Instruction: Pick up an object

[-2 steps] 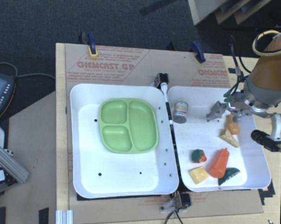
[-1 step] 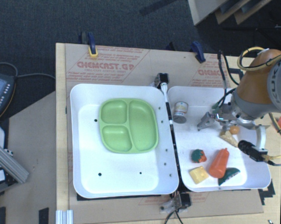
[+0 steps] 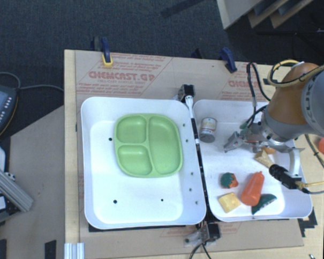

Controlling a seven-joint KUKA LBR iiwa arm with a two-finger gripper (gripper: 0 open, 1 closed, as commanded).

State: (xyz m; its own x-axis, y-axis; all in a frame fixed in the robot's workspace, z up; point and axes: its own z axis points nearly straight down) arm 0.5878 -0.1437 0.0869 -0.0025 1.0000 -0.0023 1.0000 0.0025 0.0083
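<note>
Right white bin (image 3: 219, 110) — carrot (image 3: 252, 189) upright, leaf end nearest the camera; gripper (image 3: 237, 141) grip unreadable.

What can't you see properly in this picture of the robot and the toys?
- Gripper, camera view: too small to tell whether it is open or shut.
- Tan object in the right bin: partly covered by the wrist, so its kind is unclear.
- Small can: label too small to read.
- Arm: cut off by the right edge.
</note>
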